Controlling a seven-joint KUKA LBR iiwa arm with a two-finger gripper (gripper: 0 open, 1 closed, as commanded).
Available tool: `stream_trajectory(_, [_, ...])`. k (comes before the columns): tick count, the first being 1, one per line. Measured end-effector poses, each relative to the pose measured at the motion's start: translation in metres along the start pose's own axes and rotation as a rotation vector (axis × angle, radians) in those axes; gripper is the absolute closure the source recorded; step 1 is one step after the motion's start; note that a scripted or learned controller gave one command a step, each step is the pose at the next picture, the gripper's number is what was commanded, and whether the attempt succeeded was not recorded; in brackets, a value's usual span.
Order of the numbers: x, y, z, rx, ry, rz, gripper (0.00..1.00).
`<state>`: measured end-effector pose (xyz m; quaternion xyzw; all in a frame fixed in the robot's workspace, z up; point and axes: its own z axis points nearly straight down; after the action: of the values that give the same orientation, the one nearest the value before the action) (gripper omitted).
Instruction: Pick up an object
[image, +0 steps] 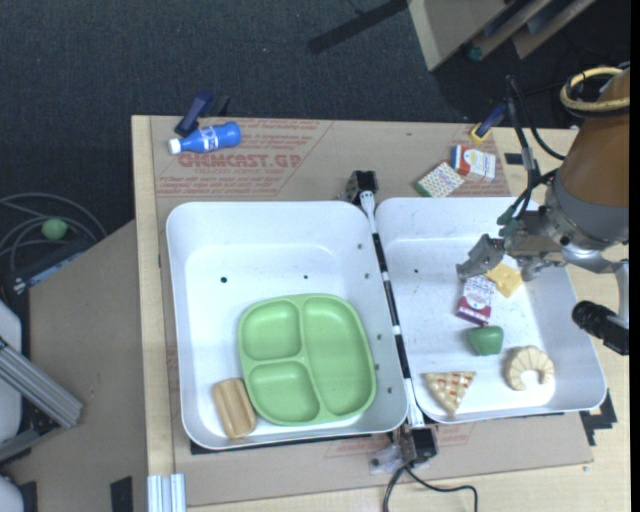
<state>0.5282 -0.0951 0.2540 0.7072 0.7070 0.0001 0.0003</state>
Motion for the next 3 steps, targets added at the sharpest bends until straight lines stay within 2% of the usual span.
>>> stream_trajectory(1, [-0.056,0.032,0.083,0.005,0.000,0.002,0.00])
stream_trajectory(2, [-0.047,0.034,0.170,0.001,0.001,0.000,0.00])
stream_trajectory(3, [-0.047,0.034,0.160,-0.001,0.000,0.001,1.00])
